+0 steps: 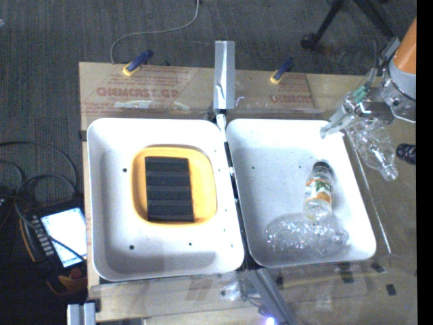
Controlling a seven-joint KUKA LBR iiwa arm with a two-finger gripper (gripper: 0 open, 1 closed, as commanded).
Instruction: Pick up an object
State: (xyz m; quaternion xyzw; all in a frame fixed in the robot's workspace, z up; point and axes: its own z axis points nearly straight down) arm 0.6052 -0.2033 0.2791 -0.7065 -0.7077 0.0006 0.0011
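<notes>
Over on the far left, on the dark carpet beside the bench, a tablet (59, 232) lies lit up among black cables. Moving in, the left bin (108, 141) carries a yellow tray (139, 181) with a black ribbed block (169, 188) sitting square in its middle. At the far edge of the bench, two blue-and-yellow clamps (137, 61) pin down a cardboard sheet (142, 92), and an upright metal post (224, 76) stands where the two bins meet. Now the right bin (270, 154): a small clear bottle (319, 189) with an orange-and-green label lies toward its right side, cap pointing to the far wall. Just near of it, touching or almost touching, a crumpled piece of clear plastic (306, 237) sprawls along the near wall; it may be a crushed container, hard to say through the glare. And at the far right corner, the gripper (352, 117) hangs above the bin's rim, well apart from the bottle. Its metal fingers blur into a clear plastic object (375, 147) just beside them, so I cannot tell whether the jaws are spread or closed, or whether they grip that piece.
</notes>
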